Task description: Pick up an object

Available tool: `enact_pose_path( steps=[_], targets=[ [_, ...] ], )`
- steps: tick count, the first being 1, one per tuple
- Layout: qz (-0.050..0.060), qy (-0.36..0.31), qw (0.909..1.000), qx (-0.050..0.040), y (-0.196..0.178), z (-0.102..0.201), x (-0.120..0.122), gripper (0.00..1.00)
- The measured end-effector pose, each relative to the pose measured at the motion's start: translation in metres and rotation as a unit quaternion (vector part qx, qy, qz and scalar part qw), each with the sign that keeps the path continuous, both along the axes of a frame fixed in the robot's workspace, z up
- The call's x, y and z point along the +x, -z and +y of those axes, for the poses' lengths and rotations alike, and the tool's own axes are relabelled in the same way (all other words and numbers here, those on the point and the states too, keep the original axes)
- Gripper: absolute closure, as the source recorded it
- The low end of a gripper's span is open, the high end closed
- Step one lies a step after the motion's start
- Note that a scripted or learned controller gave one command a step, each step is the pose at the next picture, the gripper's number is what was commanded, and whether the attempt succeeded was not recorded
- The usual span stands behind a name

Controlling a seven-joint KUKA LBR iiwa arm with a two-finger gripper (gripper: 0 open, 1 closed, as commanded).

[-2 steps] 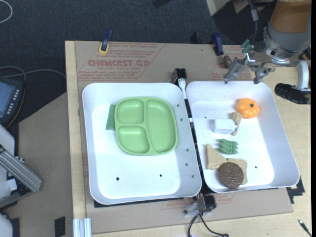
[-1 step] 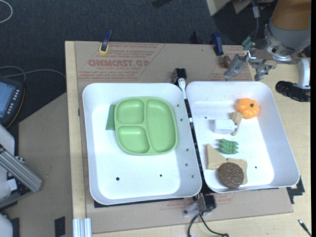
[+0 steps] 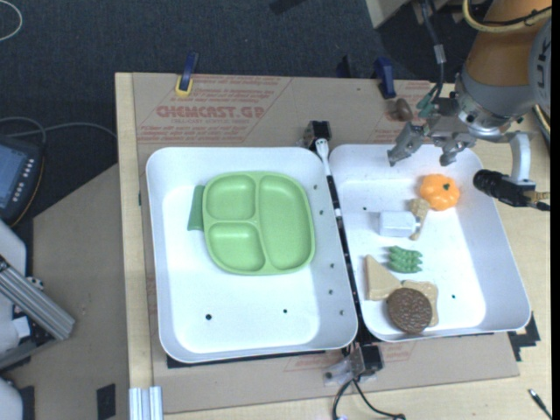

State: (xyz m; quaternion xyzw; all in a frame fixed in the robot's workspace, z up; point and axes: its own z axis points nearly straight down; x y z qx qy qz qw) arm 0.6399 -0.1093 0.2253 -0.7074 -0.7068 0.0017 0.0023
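I see the gripper [image 3: 426, 147] hanging over the right bin's [image 3: 503, 243] far edge, fingers spread apart and holding nothing. The orange pumpkin [image 3: 438, 192] sits just below it inside that bin, round, stem pointing up.
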Motion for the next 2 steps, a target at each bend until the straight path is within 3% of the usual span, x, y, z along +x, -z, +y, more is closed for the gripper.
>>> enact_pose_path(
  steps=[2],
  targets=[
    [0.001,0.000,1.0000,0.0003,0.110,0.006,-0.005,0.00]
  ],
)
